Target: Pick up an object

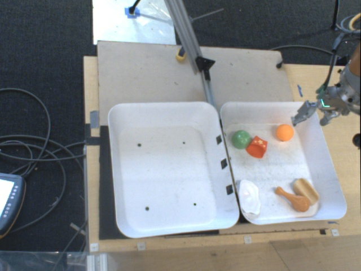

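Objects to pick from all sit in the right bin (324, 151), and not one of them is lifted yet. The gripper (313, 115) hangs over that bin's rim at about 2 o'clock, coming in from the right. Its two fingers look spread apart with nothing between them, though they are small and a bit blurry, so I am not fully sure. So the picking is not done. The arm has to go down to a thing, close on it, and lift it.

The closest thing to the gripper is the orange ball (285, 132), near the top of the bin at about 1 o'clock. I think that is the easy pick, but a ball can roll away.

Near the top, at about 11 o'clock, sit a green ball (241, 139) and a red block (256, 147). They touch or almost touch, so grabbing one may bump the other.

At about 5 o'clock lie a tan bread roll (306, 189) and an orange drumstick toy (291, 199), side by side and close to the bin's wall. At 7 o'clock a white lumpy thing (249, 196) rests by the left wall. It is hard to see against the white.

The left bin (163, 168) sits beside it at 9 o'clock. A grey pole (186, 27) slants across the top, well apart from the gripper.
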